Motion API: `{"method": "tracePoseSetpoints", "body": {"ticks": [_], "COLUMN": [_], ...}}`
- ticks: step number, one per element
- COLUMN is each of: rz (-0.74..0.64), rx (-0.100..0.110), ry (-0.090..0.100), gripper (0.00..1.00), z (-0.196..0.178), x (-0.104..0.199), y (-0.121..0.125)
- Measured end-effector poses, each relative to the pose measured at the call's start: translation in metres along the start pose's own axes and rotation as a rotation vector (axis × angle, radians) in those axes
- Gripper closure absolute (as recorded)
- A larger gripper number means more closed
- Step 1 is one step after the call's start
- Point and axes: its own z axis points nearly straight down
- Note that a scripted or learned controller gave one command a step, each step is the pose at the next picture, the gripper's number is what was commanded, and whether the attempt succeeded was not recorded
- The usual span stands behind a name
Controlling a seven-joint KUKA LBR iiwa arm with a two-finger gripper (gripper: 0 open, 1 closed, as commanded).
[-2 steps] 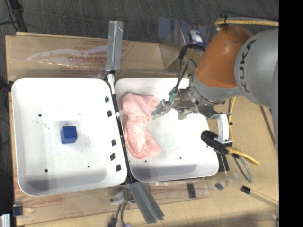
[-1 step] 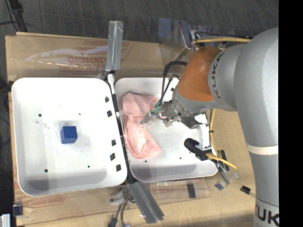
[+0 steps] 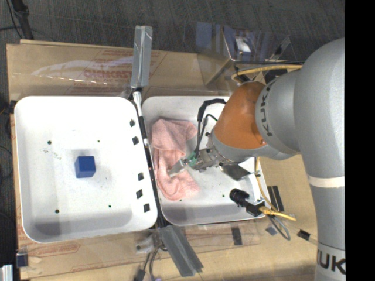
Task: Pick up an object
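A crumpled pink cloth [image 3: 171,142] lies along the left side of the right bin [image 3: 193,215]. My gripper [image 3: 178,168] reaches in from the right and sits low over the lower half of the cloth, its tip against the fabric. In the left bin [image 3: 35,127], a small blue cube [image 3: 85,166] rests near the middle, far from the gripper.
The grey arm with its orange band [image 3: 237,124] covers much of the right bin's right half. A divider with black clips [image 3: 140,157] separates the two bins. Cardboard [image 3: 70,69] lies under and behind the bins.
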Motion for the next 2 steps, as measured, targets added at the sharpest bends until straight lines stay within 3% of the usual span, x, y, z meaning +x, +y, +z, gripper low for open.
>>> {"method": "tracePoseSetpoints", "body": {"ticks": [2], "rz": [-0.059], "rx": [0.001], "ry": [0.000], "gripper": [0.00], "z": [0.000], "x": [-0.020], "y": [0.095]}}
